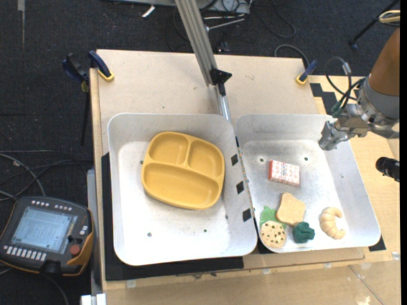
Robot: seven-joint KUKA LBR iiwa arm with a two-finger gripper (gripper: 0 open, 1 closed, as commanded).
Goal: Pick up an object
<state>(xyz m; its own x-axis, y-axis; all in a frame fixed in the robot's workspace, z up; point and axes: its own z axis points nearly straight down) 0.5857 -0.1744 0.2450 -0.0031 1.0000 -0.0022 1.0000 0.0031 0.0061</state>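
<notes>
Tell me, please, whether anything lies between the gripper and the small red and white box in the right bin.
Nothing visible does. The gripper hangs over the right bin's far right edge, and only bare bin floor separates it from the red and white box.

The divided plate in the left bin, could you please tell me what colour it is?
The plate is plain yellow, seen best in the camera view.

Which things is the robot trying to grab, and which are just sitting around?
For the job:
gripper
red box
toast
croissant
cookie
broccoli

Just lying about:
yellow plate
handheld controller
clamps
cables
</notes>
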